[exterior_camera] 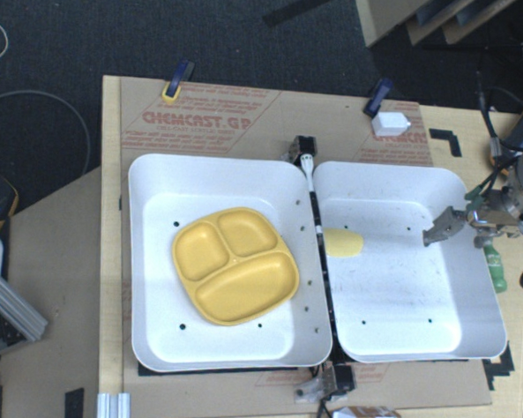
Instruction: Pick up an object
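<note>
**A:** Over by the right edge of the counter, the gripper sits just above the right bin, near its right wall. Approach step, I'd say: nothing between the fingers at all.

**B:** Agreed. One dark finger pokes out toward the bin's middle, but whether the pair is spread or pressed together, I cannot tell from this angle.

**A:** So what's on offer? A small pale yellow piece lies in that same bin, tight against its left wall, toward the counter's far edge.

**B:** And well apart from the gripper. The other candidate is the yellow divided plate, flat in the middle of the left bin.

**A:** Wide and shallow, that one; a hard pinch, I'd judge. The small piece looks the likelier target.

**B:** Then the next move calls for a traverse across the bin toward its left wall, then a descent straight over the piece with fingers straddling it. Close to that wall, there's little room for error.
</note>
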You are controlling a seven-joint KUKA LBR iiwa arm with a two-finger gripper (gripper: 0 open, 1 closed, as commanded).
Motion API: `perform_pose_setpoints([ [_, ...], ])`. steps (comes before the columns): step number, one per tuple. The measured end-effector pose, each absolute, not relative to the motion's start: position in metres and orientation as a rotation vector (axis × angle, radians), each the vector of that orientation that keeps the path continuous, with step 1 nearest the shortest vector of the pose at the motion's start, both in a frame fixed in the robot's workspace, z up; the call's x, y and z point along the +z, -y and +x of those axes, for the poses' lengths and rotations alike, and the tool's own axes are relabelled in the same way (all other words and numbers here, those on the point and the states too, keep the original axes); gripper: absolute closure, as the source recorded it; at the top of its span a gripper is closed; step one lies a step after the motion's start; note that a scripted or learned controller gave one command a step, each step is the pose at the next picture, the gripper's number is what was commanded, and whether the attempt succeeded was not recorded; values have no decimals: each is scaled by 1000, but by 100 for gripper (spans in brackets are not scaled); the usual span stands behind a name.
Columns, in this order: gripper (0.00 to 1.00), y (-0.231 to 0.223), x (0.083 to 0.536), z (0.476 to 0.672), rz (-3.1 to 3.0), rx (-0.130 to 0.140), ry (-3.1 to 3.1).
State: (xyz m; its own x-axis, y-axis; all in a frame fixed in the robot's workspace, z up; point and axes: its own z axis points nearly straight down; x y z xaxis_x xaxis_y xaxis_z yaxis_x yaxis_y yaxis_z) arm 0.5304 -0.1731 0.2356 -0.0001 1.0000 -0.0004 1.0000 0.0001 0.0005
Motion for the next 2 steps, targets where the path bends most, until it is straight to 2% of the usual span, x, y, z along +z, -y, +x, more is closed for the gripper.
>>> perform_pose_setpoints([
  [1,0,122,426,494,2205,15,-2219],
  [2,0,140,540,479,2213,6,-2217],
])
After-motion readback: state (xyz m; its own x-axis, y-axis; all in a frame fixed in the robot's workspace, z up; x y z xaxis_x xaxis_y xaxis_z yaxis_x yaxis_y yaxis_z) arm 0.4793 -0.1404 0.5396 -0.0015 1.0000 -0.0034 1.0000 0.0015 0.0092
